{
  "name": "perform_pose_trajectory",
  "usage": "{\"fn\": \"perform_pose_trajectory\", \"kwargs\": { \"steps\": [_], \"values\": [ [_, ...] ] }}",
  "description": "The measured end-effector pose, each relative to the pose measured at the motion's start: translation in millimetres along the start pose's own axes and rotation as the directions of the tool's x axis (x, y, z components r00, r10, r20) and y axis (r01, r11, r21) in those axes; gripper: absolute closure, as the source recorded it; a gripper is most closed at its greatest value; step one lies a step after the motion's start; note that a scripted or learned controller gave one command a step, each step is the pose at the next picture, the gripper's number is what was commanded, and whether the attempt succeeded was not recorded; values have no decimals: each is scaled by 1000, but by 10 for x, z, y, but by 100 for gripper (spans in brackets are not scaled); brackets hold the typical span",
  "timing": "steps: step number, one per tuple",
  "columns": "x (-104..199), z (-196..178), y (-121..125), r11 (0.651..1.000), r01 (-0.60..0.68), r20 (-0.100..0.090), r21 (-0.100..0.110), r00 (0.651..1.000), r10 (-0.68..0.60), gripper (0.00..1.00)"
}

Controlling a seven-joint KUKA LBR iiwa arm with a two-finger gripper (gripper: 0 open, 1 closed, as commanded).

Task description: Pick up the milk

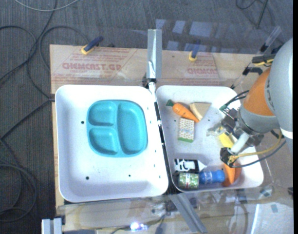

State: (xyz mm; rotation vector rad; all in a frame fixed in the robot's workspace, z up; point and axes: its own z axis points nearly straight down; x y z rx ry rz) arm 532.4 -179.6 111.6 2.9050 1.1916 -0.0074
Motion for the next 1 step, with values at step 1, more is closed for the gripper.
{"fn": "perform_pose_trajectory", "kwargs": {
  "steps": [1],
  "values": [
    [341,-1454,-4,1000,-12,0,1,1000,12,0]
  ]
}}
